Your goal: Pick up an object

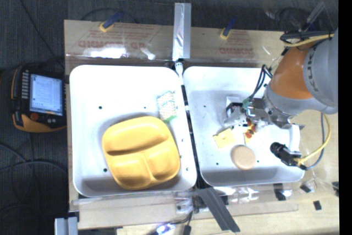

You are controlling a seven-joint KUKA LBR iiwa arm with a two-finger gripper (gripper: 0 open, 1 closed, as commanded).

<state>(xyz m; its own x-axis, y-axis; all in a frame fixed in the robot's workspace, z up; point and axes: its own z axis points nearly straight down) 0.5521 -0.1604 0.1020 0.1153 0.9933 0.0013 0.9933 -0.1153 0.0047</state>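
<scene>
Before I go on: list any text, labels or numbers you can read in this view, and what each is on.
None can be read.
Red print on the clear sheet behind the bins: blurred.
Screen of the handheld pendant left of the bench: lit, too small.
Green and white packet in the left bin: too small.

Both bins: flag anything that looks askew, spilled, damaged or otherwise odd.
Nothing looks spilled or damaged. The yellow divided tray lies at a tilt in the left bin, not square with its walls. In the right bin, the pale yellow square also lies at an angle beside the round tan disc.
</scene>
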